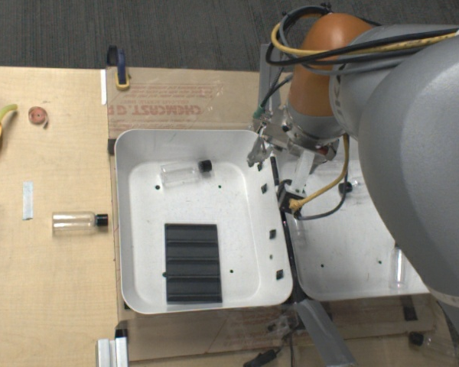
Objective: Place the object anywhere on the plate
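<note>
Wooden bench [53,151] — white bin [138,281].

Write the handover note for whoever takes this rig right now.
Gripper: at the left bin's upper right corner, by the wall between the bins; finger state unreadable, nothing seen held.
Clear bottle with black cap: lying in the left bin's upper part.
Dark ridged plate: lower in that bin, nothing on it.
Done: nothing yet.
Left: pick up the bottle, set it on the plate.

The wooden bench [53,281] bears 2 white bins [126,228] side by side, a clear vial [78,221] with a black cap left of them, a small red disc [37,115], and a pale strip [27,201].
</note>
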You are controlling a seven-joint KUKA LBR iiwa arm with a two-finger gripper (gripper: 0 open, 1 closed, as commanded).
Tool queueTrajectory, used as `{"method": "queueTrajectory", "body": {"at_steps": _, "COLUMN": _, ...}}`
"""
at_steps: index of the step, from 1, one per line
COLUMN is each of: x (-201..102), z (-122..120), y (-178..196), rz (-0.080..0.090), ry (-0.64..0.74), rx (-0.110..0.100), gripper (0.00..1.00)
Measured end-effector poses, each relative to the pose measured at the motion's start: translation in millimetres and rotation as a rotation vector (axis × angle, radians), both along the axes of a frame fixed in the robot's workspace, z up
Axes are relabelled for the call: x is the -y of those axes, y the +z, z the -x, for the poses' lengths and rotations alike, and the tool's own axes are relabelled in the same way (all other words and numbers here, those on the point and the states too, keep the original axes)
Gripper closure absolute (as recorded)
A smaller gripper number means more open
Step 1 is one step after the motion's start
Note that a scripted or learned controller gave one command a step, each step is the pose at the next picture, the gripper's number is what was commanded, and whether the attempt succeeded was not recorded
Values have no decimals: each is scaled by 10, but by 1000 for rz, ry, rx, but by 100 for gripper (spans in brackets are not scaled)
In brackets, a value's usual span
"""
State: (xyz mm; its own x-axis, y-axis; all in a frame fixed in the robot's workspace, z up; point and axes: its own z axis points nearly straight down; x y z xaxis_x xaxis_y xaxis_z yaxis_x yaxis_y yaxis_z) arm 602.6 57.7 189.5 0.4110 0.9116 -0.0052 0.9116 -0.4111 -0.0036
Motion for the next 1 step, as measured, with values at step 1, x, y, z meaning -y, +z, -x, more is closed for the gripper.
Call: {"method": "queueTrajectory", "body": {"at_steps": 1, "x": 608, "z": -322, "y": 301, "rz": -2, "ry": 181, "rx": 2, "gripper": 0}}
